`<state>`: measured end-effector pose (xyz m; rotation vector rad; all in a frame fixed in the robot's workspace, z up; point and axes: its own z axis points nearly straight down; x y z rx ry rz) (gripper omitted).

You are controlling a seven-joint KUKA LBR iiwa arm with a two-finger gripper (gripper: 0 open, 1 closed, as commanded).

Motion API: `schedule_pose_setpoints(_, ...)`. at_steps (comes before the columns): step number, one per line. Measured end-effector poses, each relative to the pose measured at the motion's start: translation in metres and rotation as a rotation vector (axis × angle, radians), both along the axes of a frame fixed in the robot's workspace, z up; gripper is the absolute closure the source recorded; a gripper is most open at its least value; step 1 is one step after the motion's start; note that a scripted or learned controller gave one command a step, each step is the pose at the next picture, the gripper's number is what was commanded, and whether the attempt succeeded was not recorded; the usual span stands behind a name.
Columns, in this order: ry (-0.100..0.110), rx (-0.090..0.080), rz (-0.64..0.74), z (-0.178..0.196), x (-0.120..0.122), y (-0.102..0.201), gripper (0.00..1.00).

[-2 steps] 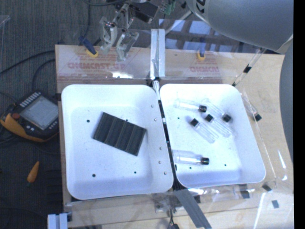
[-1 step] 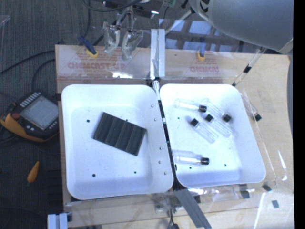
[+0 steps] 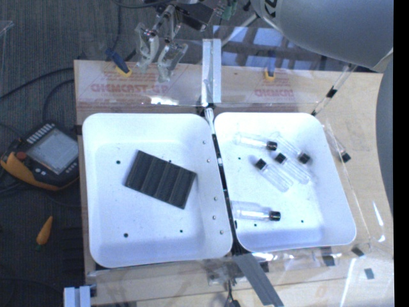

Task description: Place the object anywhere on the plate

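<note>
A dark grey ribbed plate (image 3: 160, 179) lies flat and slightly turned in the left white bin (image 3: 102, 235). Several clear vials with black caps lie in the right bin (image 3: 332, 222): one at the back (image 3: 254, 142), one beside it to the right (image 3: 293, 151), one in the middle (image 3: 271, 173) and one near the front (image 3: 255, 215). My gripper (image 3: 158, 50) hangs high above the back edge of the left bin, far from the plate and the vials. Its two fingers stand apart, open, with nothing visible between them.
A metal divider strip (image 3: 211, 75) rises between the bins at the back, along a clear back wall with orange clamps (image 3: 118, 61). The arm's grey body (image 3: 326, 11) fills the upper right. A teach pendant (image 3: 45, 155) lies on the floor at left.
</note>
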<state>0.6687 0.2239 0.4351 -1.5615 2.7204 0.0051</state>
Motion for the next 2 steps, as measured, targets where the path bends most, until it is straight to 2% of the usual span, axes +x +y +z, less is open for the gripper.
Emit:
schedule_pose_setpoints(1,0.001,-0.001,-0.430,0.000,0.000,-0.002,1.00)
schedule_pose_setpoints(2,-0.001,-0.002,-0.161,0.000,0.000,0.010,1.00)
